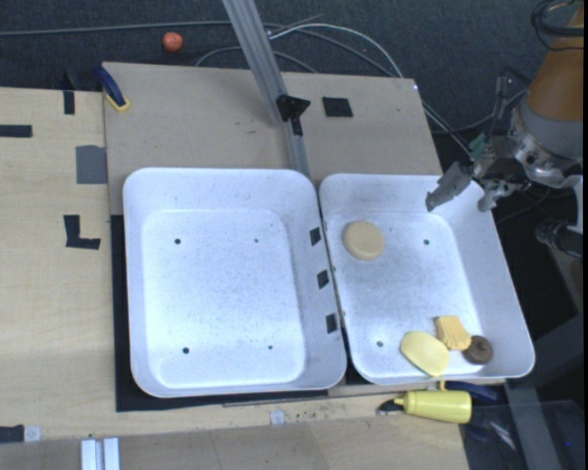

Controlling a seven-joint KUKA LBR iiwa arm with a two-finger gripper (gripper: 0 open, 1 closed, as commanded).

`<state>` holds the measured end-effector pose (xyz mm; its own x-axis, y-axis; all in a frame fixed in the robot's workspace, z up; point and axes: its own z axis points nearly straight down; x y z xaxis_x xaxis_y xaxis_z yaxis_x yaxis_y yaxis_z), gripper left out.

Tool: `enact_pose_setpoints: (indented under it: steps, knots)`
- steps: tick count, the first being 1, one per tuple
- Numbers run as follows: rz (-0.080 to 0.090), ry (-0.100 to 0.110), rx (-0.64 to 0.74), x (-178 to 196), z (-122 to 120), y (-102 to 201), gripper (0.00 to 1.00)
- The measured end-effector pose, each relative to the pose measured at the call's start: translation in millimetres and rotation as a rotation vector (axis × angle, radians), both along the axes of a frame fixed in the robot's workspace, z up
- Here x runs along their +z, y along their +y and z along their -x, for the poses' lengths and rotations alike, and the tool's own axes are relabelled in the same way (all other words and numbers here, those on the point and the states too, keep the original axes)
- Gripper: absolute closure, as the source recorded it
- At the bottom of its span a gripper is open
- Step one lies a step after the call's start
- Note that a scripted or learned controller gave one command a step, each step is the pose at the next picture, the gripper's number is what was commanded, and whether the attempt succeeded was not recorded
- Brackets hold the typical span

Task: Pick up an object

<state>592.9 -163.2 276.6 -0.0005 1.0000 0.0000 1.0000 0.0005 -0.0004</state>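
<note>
You're in a robotics lab. Plywood bench [39, 262] patched with black tape marks at 9 o'clock. Loose cables [343, 42] trail over dark carpet at 12. Metal camera pole [265, 67] rises from the bench. Two white bins [225, 179] centre.

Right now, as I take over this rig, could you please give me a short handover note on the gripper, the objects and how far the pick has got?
Gripper: fingers spread open, nothing between them, hovering over the upper right rim of the right bin.
Objects, all in the right bin: round tan piece near the upper left; yellow piece, small orange block and dark brown ring clustered at the lower right corner.
Left bin: no objects seen in it.
Done: nothing picked yet.
Left: choose an object, descend, close, lift.
</note>
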Motion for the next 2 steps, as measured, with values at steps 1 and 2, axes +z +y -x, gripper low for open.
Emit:
enact_pose_setpoints:
  steps: [1, 2]
  knots:
    - [0.0, 0.0, 0.001, 9.9, -0.1, 0.4, 1.0]
    - [0.0, -0.002, 0.002, 35.8, 15.9, 37.9, 1.0]
